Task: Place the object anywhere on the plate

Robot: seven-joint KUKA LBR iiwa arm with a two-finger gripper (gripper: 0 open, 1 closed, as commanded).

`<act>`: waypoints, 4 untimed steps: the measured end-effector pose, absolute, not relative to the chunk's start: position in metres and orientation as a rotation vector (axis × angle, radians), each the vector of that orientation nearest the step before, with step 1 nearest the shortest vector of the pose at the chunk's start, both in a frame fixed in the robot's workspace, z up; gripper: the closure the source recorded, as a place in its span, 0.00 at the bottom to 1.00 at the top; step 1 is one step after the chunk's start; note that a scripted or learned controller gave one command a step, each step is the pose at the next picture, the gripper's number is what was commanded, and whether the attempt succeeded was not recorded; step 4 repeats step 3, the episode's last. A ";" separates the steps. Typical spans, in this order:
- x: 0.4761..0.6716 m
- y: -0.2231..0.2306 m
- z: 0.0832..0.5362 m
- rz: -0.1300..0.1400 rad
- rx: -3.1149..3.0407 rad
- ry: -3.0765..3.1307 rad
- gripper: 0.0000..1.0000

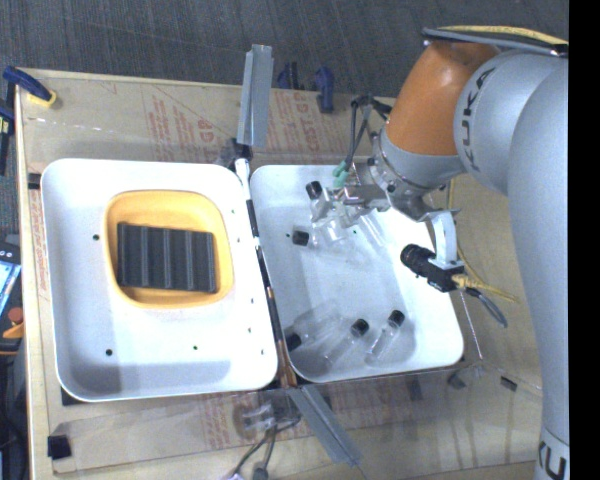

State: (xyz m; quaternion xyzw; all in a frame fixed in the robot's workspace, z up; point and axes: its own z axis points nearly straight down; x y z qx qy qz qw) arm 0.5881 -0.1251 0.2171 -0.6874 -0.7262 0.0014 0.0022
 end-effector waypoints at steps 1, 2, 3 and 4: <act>0.619 -0.037 0.191 0.005 -2.133 -2.303 1.00; 0.601 -0.023 0.191 0.005 -1.780 -2.583 1.00; 0.601 -0.024 0.191 0.005 -1.781 -2.583 0.00; 0.601 -0.024 0.191 0.005 -1.781 -2.583 0.00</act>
